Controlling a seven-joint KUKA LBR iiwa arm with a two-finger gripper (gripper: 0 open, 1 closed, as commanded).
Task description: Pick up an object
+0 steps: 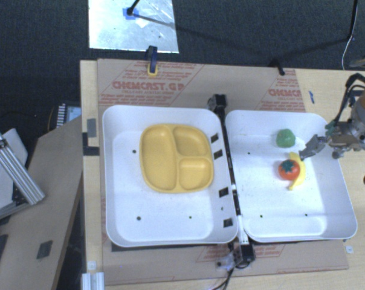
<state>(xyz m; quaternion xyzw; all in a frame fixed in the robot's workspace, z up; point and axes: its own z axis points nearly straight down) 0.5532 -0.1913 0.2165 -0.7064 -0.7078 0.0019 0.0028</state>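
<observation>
Gripper (310, 148) — jaw state unclear — hovers beside green ball (285, 138), tomato (289, 170) and banana (297, 175).

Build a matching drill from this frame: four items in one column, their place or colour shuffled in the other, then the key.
Items:
1. yellow divided plate
2. green ball
3. tomato
4. gripper

Descriptions:
A. red, in the right bin, touching a yellow banana
B. at the right bin's right side, just right of the green thing
C. alone in the left bin
D. toward the far side of the right bin, beyond the red thing

Pairs: 1-C, 2-D, 3-A, 4-B
</observation>
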